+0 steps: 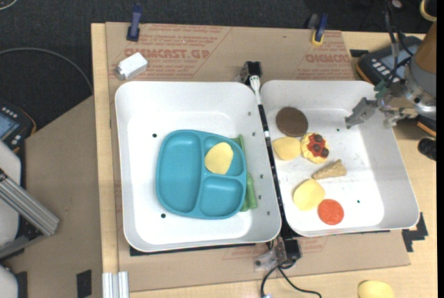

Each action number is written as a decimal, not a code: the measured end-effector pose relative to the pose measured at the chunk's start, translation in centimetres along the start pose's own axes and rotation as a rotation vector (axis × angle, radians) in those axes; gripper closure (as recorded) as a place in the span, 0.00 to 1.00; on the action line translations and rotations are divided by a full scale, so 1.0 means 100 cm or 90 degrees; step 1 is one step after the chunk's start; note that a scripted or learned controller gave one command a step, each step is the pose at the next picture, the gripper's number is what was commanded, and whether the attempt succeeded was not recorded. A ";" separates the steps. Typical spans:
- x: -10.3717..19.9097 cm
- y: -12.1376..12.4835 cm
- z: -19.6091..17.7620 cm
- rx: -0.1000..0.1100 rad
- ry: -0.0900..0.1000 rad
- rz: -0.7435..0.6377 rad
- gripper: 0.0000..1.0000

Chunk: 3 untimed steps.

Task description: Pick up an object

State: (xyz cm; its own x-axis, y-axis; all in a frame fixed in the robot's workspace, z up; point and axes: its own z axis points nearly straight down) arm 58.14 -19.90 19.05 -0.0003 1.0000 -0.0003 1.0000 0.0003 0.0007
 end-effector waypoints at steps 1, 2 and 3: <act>0.064 -0.088 0.036 0.007 0.004 0.000 0.00; -0.001 -0.079 -0.012 -0.003 -0.002 0.002 0.00; 0.017 -0.102 -0.146 -0.008 -0.003 -0.001 0.00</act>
State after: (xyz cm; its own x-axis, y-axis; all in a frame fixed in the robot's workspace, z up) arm 47.97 -18.24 33.68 -0.0024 1.0000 -0.0046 0.9999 0.0025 0.0133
